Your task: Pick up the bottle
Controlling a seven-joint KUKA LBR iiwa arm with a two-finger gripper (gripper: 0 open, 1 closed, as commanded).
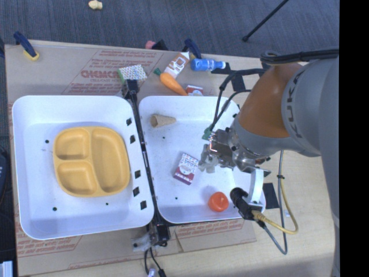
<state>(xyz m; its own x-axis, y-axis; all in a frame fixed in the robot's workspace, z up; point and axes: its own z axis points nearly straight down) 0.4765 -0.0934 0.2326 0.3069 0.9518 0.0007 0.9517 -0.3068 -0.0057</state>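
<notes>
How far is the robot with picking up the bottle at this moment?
Nothing looks done yet. The blue bottle lies on the cardboard behind the right bin, outside both bins and untouched. The gripper is over the right bin, close to a small red and white packet, well away from the bottle. Left to do: reach the bottle, grasp it and lift it.

— What can't you make out from up here?

— My own claw (209,157): the fingertips are too small and cluttered to tell how they stand.

— And your arm (288,105)?

— It covers the right bin's (173,212) far right rim and runs off the picture's right side.

— The bottles?

— The blue bottle (206,65) and the white one (176,65) beyond the bins carry labels too small to read.
</notes>
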